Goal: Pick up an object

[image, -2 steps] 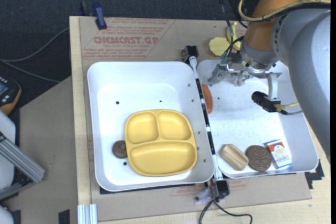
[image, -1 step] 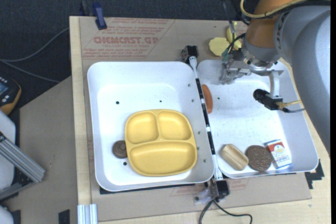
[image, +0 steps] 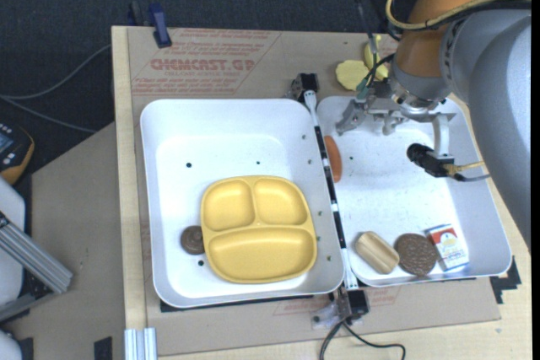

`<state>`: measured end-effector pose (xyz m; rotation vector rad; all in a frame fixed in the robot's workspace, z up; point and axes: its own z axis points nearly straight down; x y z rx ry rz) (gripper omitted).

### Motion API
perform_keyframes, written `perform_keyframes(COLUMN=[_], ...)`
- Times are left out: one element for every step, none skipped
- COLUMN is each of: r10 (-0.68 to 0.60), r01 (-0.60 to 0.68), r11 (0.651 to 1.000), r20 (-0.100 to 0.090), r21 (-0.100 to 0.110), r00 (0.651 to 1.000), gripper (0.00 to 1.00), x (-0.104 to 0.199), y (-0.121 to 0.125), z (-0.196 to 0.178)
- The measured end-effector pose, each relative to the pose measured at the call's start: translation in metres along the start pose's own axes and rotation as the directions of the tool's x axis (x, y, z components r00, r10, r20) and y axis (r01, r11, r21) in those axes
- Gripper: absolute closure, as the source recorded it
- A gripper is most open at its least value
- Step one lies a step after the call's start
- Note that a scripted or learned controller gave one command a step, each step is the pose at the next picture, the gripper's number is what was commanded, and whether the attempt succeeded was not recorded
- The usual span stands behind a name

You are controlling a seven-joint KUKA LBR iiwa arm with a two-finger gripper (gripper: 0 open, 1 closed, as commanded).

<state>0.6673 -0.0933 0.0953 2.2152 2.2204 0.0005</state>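
Arm point(image: 481, 38) reaches over right bin point(image: 472, 215), far end. Tool point(image: 384, 115) low near bin's far left corner; whether open or shut cannot be told, nothing seen held. Pick judged not yet done. Candidates, near end of right bin: round brown cookie point(image: 416, 254), tan bread-like piece point(image: 375, 252), small carton point(image: 446, 245); orange object point(image: 333, 158) against left wall.

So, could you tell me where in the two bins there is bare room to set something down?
Left bin: the far strip beyond the yellow tray. Right bin: the middle, between the arm's wrist and the near-edge row, crowded with bread roll, cookie and small box.
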Motion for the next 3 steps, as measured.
perform_keyframes(r10=[0.001, 0.001, 0.000], r01=[-0.001, -0.001, 0.000], r11=[1.000, 1.000, 1.000], r20=[-0.003, -0.002, -0.001], r21=[0.005, 0.003, 0.000], r00=[1.000, 1.000, 1.000], gripper=[0.00, 0.00, 1.00], x=[0.002, -0.001, 0.000], y=[-0.003, -0.001, 0.000], z=[0.010, 0.010, 0.000])
